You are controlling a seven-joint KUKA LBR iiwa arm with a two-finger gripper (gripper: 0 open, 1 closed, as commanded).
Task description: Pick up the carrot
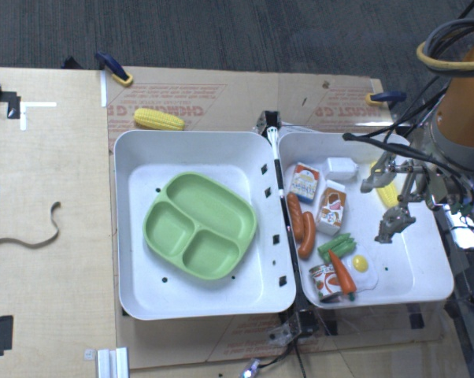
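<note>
We see the carrot lying slantwise, green top up-left, tip down-right, while the gripper hangs above the right bin, fingers apart, clasping nothing.

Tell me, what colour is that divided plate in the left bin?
The divided plate is light green all over, plain in the camera view.

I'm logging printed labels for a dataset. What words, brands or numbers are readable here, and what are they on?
Red printing on the cardboard sheet behind the bins: too blurred and upside down to read.
Small carton in the right bin: label too small to read.
Brown-fronted carton: unreadable.
Can beside the carrot: unreadable.
No text can be quoted.
</note>
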